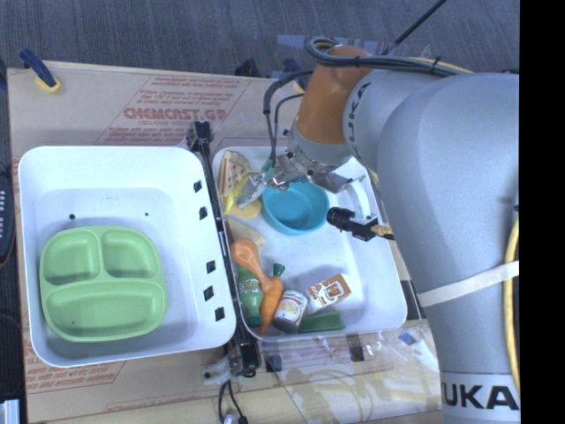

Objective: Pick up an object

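Arm: the grey arm with its orange band [328, 95] reached in from 3 o'clock over the right bin [385, 283].
Gripper: the gripper [274, 180] hung at the bin's 11 o'clock corner; how far its jaws stood apart could not be told.
Blue bowl: the blue bowl [295, 208] lay just beside the gripper, at its 4 o'clock.
Sandwich: a toy sandwich [233, 175] sat at the gripper's 9 o'clock.
Near end: a carrot [272, 300], a can [290, 308] and a small carton [329, 291] lay at the bin's 6 o'clock.
Left bin: the left bin [44, 170] held a green divided plate [102, 283].
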Controlling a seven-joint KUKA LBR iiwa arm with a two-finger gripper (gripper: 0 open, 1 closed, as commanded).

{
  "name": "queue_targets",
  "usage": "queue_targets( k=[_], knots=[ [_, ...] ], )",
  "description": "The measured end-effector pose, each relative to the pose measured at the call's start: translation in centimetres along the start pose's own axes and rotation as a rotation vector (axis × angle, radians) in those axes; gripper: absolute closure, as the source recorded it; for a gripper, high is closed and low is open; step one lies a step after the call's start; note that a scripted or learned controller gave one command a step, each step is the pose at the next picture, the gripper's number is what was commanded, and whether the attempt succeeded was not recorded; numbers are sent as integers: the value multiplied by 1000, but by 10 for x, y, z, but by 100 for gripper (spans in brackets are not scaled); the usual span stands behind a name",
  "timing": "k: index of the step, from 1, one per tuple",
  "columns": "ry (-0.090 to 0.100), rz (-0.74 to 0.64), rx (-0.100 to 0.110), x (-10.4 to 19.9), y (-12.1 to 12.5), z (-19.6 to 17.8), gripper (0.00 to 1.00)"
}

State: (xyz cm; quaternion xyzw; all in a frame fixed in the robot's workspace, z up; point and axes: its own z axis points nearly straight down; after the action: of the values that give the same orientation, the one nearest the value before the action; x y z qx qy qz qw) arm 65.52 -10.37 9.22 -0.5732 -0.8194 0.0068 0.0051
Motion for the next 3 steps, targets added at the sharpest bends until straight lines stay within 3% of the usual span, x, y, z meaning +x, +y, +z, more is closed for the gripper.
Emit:
queue_targets(
  k=[1, 2, 3],
  knots=[
    [10, -4, 23, 1, -3, -10, 100],
    [3, 161, -10, 118, -88, -99, 100],
    [2, 163, -6, 117, -90, -97, 0]
  ],
)
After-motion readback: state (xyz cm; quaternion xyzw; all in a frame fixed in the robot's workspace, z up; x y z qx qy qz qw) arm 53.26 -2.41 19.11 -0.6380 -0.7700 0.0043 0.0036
